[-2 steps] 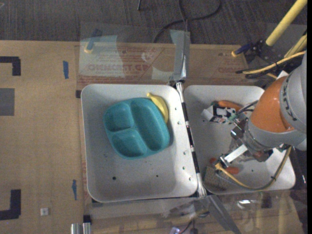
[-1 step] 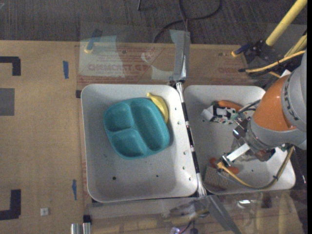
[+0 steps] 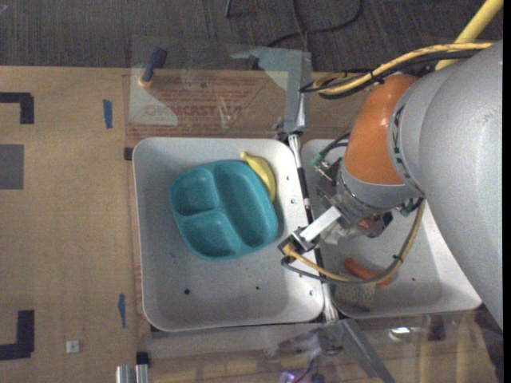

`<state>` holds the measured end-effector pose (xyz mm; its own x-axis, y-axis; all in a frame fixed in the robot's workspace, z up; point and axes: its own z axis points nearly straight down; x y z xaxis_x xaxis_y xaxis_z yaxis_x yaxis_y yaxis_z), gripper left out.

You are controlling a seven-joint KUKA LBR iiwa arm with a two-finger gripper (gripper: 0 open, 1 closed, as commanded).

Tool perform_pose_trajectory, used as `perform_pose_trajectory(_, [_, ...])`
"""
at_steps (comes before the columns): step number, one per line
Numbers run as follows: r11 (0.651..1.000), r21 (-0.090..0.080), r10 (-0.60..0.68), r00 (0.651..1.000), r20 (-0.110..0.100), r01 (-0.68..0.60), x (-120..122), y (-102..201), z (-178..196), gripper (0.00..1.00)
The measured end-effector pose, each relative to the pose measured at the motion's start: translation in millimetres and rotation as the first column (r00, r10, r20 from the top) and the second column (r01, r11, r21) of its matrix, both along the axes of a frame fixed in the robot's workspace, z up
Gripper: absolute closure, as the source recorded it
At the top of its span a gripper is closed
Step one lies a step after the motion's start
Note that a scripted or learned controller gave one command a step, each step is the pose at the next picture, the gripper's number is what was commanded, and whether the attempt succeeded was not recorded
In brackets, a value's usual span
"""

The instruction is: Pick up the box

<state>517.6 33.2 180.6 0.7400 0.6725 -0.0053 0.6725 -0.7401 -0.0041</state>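
I am looking down at a slant on a tan counter (image 3: 64, 238) that carries two shallow white bins side by side. The left bin (image 3: 231, 306) holds a teal divided plate (image 3: 226, 208) with three compartments, lying flat towards the far side. A yellow banana (image 3: 264, 171) curves along the plate's far right edge, touching it. The grey arm (image 3: 459, 158), with its orange band (image 3: 375, 134), reaches in from the right and covers most of the right bin (image 3: 431, 298). The hand (image 3: 361, 228) sits below the wrist, over the left half of that bin (the wrist hides so much of it that I cannot tell whether it is wide, narrow or holding anything). Nearer to me than the hand lies a small orange, elongated thing (image 3: 361, 270). Just beside it, at the bin's near left corner, is a small tan speckled shape that I take to be the box (image 3: 359, 294), resting on the bin floor.
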Motion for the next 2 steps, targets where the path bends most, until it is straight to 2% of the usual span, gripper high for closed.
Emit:
perform_pose_trajectory(1, [0.988,-0.002,-0.151,0.988,0.001,0.151,-11.7,46.2,0.0,1.00])
perform_pose_trajectory(2, [0.992,-0.001,-0.128,0.992,-0.003,0.128,-19.8,77.8,-80.4,1.00])
